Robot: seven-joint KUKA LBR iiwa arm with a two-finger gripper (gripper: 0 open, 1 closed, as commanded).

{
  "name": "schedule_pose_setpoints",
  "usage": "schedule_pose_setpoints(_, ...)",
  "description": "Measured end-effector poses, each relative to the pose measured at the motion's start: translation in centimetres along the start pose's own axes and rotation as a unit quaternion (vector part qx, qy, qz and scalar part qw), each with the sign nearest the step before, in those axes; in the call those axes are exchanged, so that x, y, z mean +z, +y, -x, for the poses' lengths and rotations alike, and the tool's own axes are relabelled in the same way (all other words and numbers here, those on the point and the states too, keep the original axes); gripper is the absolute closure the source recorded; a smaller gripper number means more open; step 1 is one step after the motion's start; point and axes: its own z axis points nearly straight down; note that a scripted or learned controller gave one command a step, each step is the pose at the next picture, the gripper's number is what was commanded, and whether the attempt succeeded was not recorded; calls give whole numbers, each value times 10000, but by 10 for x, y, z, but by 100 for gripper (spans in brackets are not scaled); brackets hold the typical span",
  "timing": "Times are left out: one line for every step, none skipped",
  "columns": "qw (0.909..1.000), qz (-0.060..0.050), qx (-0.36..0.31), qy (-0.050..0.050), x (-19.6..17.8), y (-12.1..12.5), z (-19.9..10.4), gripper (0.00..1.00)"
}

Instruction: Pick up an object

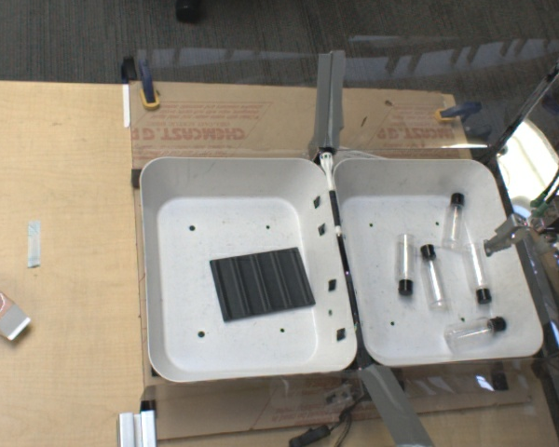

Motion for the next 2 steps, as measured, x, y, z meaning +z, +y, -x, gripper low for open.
schedule_pose_setpoints(10000,14,23,20,141,5,-11,0)
schedule_pose_setpoints(10000,8,48,11,133,4,-9,100)
